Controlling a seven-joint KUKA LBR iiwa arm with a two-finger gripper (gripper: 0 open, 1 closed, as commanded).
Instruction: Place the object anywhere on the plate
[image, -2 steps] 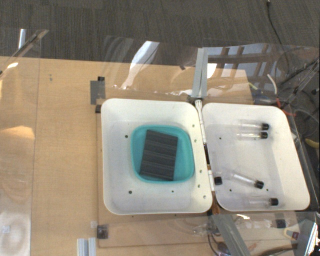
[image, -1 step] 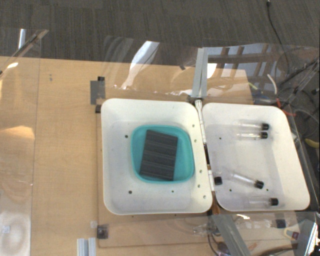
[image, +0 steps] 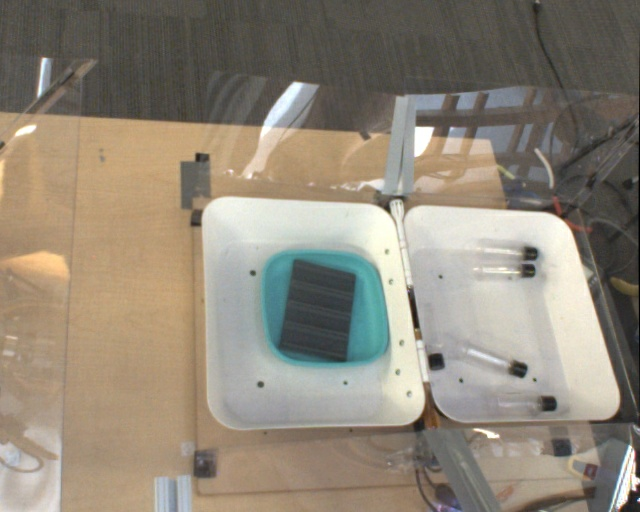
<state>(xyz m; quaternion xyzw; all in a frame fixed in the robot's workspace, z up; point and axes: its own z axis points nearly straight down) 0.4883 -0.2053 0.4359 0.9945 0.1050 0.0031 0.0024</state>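
Note:
A teal square plate (image: 372, 300) lies in the middle of the left white bin (image: 235, 330). A dark grey ribbed rectangular block (image: 318, 309) rests flat on the plate, tilted slightly clockwise and within the plate's rim. In the right white bin (image: 560, 395) lie several clear tubes with black caps: two side by side at the upper right (image: 505, 261), one in the lower middle (image: 490, 359), one near the front edge (image: 520, 403).
A small black cap (image: 435, 361) sits by the right bin's left wall. A metal post (image: 400, 150) rises behind the seam between the bins. Clear plastic sheeting covers the wooden bench around them. Cables hang at the far right.

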